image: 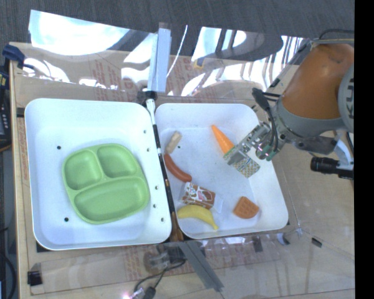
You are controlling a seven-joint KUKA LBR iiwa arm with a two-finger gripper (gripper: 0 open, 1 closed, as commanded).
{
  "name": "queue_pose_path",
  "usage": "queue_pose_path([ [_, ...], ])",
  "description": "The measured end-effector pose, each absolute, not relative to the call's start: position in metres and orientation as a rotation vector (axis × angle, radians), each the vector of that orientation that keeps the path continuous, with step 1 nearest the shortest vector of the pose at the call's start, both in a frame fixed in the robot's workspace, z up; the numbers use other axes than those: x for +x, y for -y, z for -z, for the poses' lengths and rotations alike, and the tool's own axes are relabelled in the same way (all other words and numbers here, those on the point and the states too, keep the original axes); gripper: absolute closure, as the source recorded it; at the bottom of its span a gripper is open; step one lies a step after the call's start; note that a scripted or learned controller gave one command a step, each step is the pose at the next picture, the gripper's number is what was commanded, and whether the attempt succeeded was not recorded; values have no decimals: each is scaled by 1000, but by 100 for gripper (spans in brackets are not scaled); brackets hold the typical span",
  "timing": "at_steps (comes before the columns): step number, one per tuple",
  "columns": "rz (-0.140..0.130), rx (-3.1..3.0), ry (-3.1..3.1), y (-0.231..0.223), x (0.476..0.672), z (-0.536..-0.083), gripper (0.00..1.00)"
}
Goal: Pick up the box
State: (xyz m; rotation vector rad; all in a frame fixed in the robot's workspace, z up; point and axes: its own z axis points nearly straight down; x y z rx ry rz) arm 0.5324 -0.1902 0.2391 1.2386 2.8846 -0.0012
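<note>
Hovering over the right side of the right bin [271, 195], the gripper [244, 161] hangs at a slant beneath the grey wrist and orange band of the arm [315, 83], which reaches in from the right. Whether it is spread or closed cannot be told from this angle — the metal tip reads as one pale, speckled block, with nothing visibly caught in it.

Just beside it, up and to the left, lies an orange carrot [222, 139], pointing toward the bin's far corner. Below the tip, near the front wall, sits an orange wedge-shaped piece [245, 208]. The box [198, 196] — small, brown and white, printed like a snack carton — lies flat toward the front left of the same bin, well apart from the tip. A yellow banana [197, 216] touches its near edge, a red sausage [177, 168] lies just beyond its far side, and a pale stubby piece [173, 142] rests further back.

That crowding probably matters: a descent on the carton likely needs to avoid the banana pressed against it. The left bin [40, 167] holds a green divided plate [106, 182].
</note>
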Motion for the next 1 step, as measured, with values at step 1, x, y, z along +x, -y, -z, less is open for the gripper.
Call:
queue_pose_path([
  [1, 2, 1556, -2732, 119, 522, -192, 100],
])
